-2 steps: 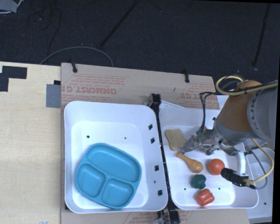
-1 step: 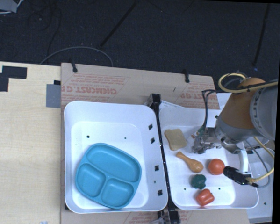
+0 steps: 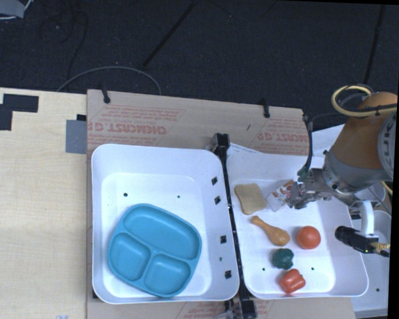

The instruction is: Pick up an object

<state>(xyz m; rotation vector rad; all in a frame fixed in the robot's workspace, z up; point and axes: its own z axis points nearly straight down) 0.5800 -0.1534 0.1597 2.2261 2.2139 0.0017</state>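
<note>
The camera view was directed down at a slant on two shallow white bins set side by side on a cardboard sheet (image 3: 188, 125) printed with red lettering. The left bin (image 3: 112, 164), of smooth glossy plastic, held a blue divided plate (image 3: 155, 250) with rounded corners and three compartments. The right bin (image 3: 350, 283) held several small toy foods. A flat tan slice shaped like bread (image 3: 250, 198) lay near the bin's upper left. Below it and to the right, a tan drumstick (image 3: 270, 230) with a narrow handle was placed at a slant. A round orange-red tomato (image 3: 308, 238) sat just to the right of the drumstick. A dark green, knobbly broccoli piece (image 3: 282, 258) lay below them, and a red-orange pepper (image 3: 292, 281) was seen just beneath it.

The gripper (image 3: 298, 194) was lowered over the upper part of the right bin, between the bread and the arm's grey wrist. The toy foods were all seen resting on the bin floor, the bread nearest to the left of the tip. Whether the jaws were apart or closed could not be told.
</note>
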